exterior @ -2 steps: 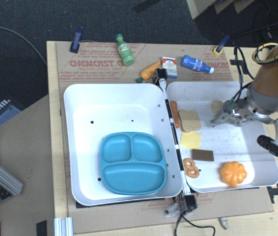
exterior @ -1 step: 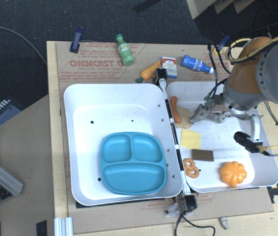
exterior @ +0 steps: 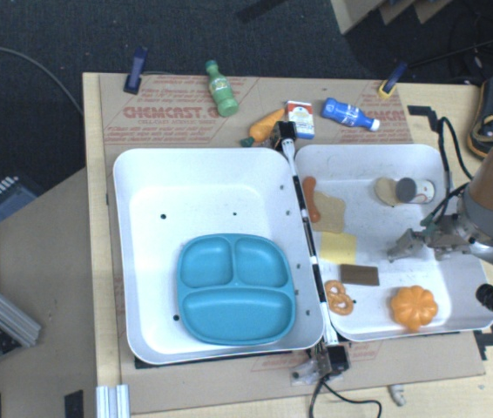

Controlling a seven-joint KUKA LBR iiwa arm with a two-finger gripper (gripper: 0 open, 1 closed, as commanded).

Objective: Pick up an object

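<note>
Dark carpet surrounds a cardboard-topped bench (exterior: 185, 103) bearing two white bins. Inside the left bin (exterior: 142, 190) lies a blue divided plate (exterior: 236, 287). Over the right bin (exterior: 360, 159) hangs the gripper (exterior: 412, 244), fingers spread with nothing between them. That bin holds an orange pumpkin (exterior: 414, 307), a pretzel (exterior: 339, 298), a brown square (exterior: 359, 275), a yellow cheese slice (exterior: 338, 248) and a sausage (exterior: 310, 198). A green bottle (exterior: 222, 89) lies on the bench beyond.
</note>
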